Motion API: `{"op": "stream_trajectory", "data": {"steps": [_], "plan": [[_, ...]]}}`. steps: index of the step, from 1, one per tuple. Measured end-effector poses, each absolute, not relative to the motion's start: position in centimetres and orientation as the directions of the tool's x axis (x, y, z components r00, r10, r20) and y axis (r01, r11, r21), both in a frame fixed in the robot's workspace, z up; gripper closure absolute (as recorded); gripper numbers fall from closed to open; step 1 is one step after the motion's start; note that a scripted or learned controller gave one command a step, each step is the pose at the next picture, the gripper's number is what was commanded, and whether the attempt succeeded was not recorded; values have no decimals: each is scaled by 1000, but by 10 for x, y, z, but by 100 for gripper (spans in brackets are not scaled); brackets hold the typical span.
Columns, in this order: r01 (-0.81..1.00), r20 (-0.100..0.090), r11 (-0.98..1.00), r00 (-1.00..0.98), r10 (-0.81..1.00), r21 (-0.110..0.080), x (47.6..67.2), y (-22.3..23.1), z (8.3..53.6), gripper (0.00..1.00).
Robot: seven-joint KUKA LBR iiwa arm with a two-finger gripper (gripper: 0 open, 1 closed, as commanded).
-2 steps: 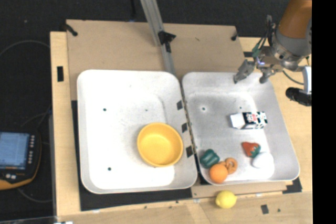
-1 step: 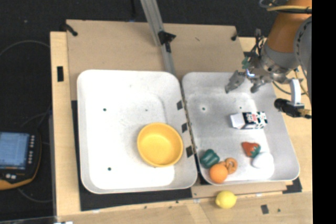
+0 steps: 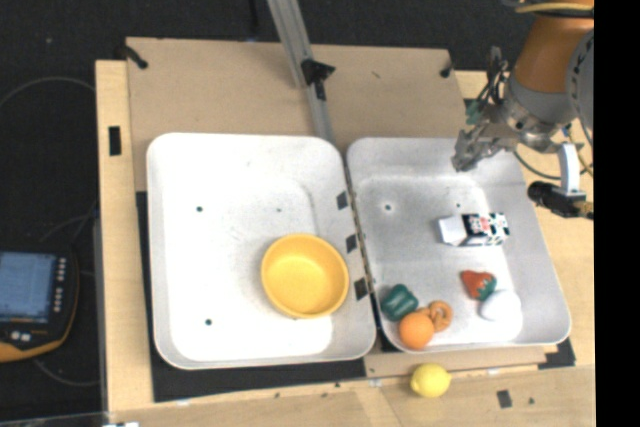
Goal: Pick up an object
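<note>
The gripper is hanging over the right bin's far edge, its grip state impossible to tell. Candidate objects, including the milk carton, are lying well apart from it; their crowding is risking a glancing miss

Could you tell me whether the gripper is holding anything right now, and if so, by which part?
Nothing is held. The gripper hangs over the right bin's far edge with nothing between its fingers, apart from the small white carton.
</note>
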State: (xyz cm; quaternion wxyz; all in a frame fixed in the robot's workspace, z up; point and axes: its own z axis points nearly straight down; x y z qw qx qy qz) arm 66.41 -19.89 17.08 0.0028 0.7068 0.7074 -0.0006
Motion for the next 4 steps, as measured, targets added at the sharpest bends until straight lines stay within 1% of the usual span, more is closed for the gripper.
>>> {"op": "stream_trajectory", "data": {"steps": [1,2,3,4], "plan": [[1000,0,3,-3,1000,7,668,-196,216,100],[1000,-1,3,-3,1000,8,670,-197,271,100],[1000,1,7,-7,1000,2,668,-147,277,100],[1000,2,7,-7,1000,1,666,-99,280,100]]}}
